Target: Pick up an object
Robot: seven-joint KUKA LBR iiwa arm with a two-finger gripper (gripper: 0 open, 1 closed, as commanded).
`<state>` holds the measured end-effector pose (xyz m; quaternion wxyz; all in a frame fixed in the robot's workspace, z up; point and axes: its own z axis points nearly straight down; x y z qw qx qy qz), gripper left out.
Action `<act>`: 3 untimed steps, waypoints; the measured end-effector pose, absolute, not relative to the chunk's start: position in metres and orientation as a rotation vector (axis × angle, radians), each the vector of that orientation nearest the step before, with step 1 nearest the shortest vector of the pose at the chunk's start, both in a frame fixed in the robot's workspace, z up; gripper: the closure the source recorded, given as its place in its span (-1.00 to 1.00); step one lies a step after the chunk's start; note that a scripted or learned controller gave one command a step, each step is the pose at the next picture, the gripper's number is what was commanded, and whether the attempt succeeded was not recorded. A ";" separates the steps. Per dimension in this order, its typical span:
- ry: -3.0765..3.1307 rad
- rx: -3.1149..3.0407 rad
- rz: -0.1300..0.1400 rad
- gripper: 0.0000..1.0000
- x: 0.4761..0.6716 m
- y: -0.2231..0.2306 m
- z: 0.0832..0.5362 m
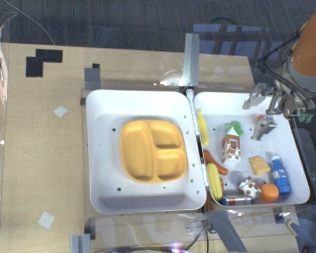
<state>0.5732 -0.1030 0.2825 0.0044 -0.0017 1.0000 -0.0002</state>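
The arm [310, 57] hangs over the upper right of the right bin [300, 194], so I judge this the approach step, with nothing grasped yet and the next move calling for a drop onto one chosen item. The gripper [263, 126] has its fingers apart and empty, and the nearest candidate, the carton [231, 146], lies just left and below it, with the cracker [259, 165] further down.

Toys crowd the right bin's [300, 157] near half, its far corner lies open, and a yellow tray [152, 151] fills the left bin's [102, 157] middle.
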 end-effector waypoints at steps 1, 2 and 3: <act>3.144 0.154 0.003 -1.00 0.521 -0.121 0.151; 3.066 0.353 -0.016 -1.00 0.516 -0.161 0.121; 3.008 0.846 0.007 -1.00 0.557 -0.109 0.090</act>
